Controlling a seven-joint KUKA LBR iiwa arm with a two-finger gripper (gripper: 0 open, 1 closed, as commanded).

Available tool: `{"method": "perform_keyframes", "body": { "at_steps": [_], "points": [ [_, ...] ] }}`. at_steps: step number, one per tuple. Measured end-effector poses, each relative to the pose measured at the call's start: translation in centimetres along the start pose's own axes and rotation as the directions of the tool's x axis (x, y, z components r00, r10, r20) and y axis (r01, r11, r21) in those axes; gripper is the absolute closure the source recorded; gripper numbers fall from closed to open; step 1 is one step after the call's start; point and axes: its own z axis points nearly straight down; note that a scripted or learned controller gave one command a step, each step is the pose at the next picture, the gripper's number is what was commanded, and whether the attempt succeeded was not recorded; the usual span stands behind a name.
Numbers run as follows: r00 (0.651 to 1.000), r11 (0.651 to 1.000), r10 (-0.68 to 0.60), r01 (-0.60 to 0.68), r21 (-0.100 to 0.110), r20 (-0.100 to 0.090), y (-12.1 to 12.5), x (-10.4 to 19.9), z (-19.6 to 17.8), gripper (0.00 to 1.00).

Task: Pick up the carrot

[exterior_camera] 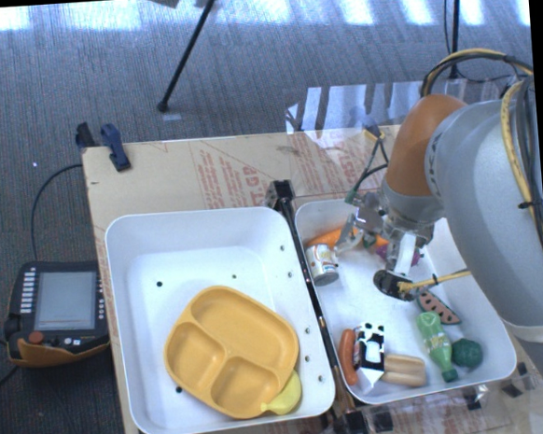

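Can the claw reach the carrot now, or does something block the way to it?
Probably yes. The carrot lies in the right bin near its far left corner, with the claw just beside it. A small can sits close against the carrot's near side and may crowd the grasp.

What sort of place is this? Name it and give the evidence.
Probably a robotics lab test bench: two white bins of toy food on a cardboard-topped bench, a teach pendant on the carpet, and a tripod behind.
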Motion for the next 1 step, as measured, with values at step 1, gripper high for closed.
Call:
{"method": "perform_keyframes", "body": {
  "at_steps": [1],
  "points": [
    [0.928,0.928,0.371,-0.372,0.018,0.013,-0.09,0.65,0.30,0.00]
  ]
}}
